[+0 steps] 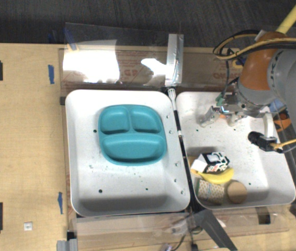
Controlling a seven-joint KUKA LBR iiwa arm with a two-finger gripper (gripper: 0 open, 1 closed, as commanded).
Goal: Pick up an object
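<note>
My gripper (219, 117) hangs over the far part of the right bin (273, 184), with its metal fingers (206, 119) spread apart and nothing between them, so it is open. A small pile lies in that bin's near left corner, well below the gripper in the view. It holds a black-and-white packet (215, 162), a yellow banana (217, 177), a patterned cup on its side (209, 191) and a brown round piece (236, 192).
The left bin (80, 140) holds a teal divided plate (132, 134). A raised rim (178, 140) separates the two bins. A clear plastic sheet and a metal bracket (174, 59) stand behind the bins.
</note>
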